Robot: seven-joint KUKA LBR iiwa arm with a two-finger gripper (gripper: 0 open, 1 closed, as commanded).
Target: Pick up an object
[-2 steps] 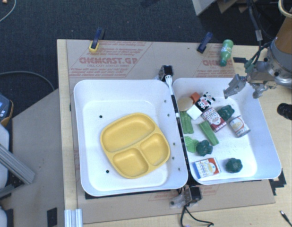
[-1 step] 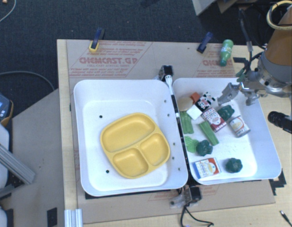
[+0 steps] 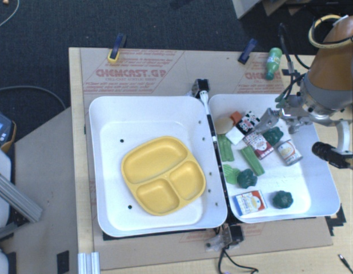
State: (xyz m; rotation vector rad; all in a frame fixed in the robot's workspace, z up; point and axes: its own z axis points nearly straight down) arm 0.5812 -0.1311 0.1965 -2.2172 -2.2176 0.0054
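Claw (image 3: 272, 120) low over the right bin (image 3: 322, 201), at about one o'clock among the clutter, above a dark green object (image 3: 273, 136) and a red-and-white packet (image 3: 259, 144); spread or pinched, cannot tell. Yellow divided tray (image 3: 163, 174) alone in the left bin (image 3: 108, 124), well apart at nine o'clock from the claw.

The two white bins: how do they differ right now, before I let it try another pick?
The left bin holds one thing, a yellow divided plate lying flat in its middle; the right bin holds a scatter of small items, among them a small can and a dark green lump. The gripper hangs over the right bin, not the left bin. Both are shallow, white and set side by side.
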